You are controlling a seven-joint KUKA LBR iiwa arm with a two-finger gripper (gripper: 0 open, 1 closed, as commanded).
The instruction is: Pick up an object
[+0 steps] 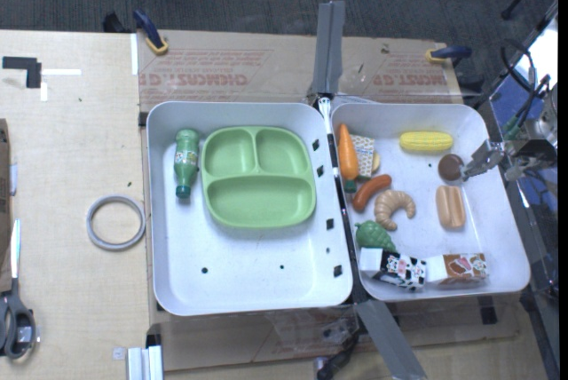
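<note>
The right bin [497, 232] holds several toy foods. Among them are a yellow corn cob [426, 141], a brown ball [450, 167], a hot dog [451, 207], a croissant [394, 206], a red sausage [372, 190] and an orange carrot [347, 153]. A green broccoli [374, 235], a cow-patterned carton [402, 269] and a brown packet [462, 267] lie along the near wall. My gripper [479, 162] hangs at the right bin's right rim, just right of the brown ball and above the hot dog. Nothing shows in its grasp.
In the left bin [248, 276] lie a green divided plate [259, 177] and a green bottle [185, 162]. A tape ring [116, 221] and scissors [16, 316] rest on the bench to the left. Clamps and cables sit behind and right of the bins.
</note>
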